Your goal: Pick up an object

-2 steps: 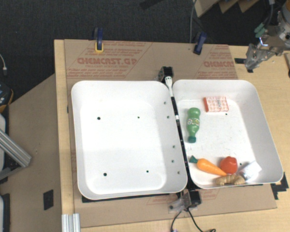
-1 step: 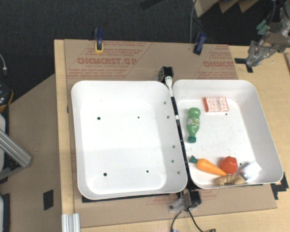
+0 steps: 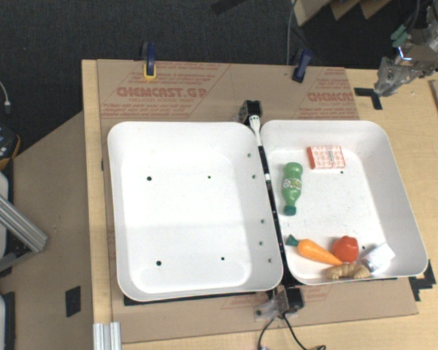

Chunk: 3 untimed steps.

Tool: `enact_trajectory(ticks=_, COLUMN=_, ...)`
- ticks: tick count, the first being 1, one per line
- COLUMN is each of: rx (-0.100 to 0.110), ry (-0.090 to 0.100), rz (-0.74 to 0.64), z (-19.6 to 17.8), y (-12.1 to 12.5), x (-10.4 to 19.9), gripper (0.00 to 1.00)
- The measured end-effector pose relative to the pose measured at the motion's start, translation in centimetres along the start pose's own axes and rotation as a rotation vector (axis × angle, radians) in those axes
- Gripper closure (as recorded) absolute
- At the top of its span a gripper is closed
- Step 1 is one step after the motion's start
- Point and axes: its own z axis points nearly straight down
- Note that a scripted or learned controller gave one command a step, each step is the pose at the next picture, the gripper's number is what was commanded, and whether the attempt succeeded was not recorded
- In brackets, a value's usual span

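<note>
White plastic forms both shallow bins on the tabletop [image 3: 80,195], which is covered with a brown cardboard sheet [image 3: 204,93] printed with red lettering and held by two blue clamps [image 3: 149,58] at its far edge. The gripper [image 3: 396,75] hangs at the upper right, outside the bins and above the far right corner of the cardboard; whether it is wide or narrow cannot be told, since it looks small and blurred there, and nothing is seen held in it. The right bin [image 3: 401,188] lies below and to the left of the gripper. In it, nearest the gripper, a red-and-white patterned box [image 3: 326,157] lies flat; just left of that a green bottle [image 3: 291,187] lies on its side. Farther from the gripper, at the near edge, an orange carrot [image 3: 314,251] lies beside a red tomato-like piece [image 3: 345,248], with a tan ginger-like piece [image 3: 348,271] and a small white object [image 3: 379,256] close by. The left bin [image 3: 124,195] sits well away from the gripper, touching the right bin's side.
</note>
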Motion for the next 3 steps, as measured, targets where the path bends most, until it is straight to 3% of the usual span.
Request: enact_trajectory(ticks=3, rx=-0.012, ry=-0.007, rz=-0.003, z=-3.2, y=0.3, x=-0.1, gripper=1.0)
